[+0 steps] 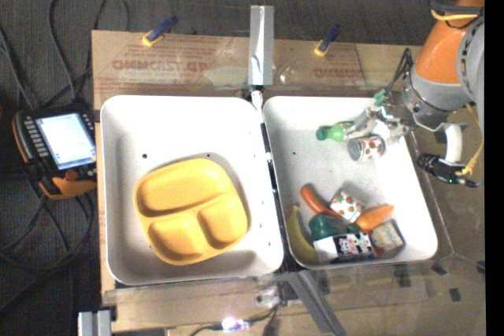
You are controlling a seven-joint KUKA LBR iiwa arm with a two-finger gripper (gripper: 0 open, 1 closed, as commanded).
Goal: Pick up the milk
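Claw [376,124] at the right bin's [295,122] upper right corner — finger state cannot be told.
Milk carton [345,246] lies at that bin's lower edge, beside a banana [296,236], carrot [375,216] and teal item, well apart from the claw. A green bottle [334,132] and a spotted can [367,147] sit just beside the claw. Yellow divided plate [191,208] — left bin [126,122].

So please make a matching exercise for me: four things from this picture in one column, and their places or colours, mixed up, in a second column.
Things:
1. divided plate
2. green bottle
3. banana
4. clamps

Places or colours:
A. near the top of the right bin
B. blue and yellow, on the bench's far edge
C. by the right bin's lower left corner
D. yellow, in the left bin

Pairs: 1-D, 2-A, 3-C, 4-B
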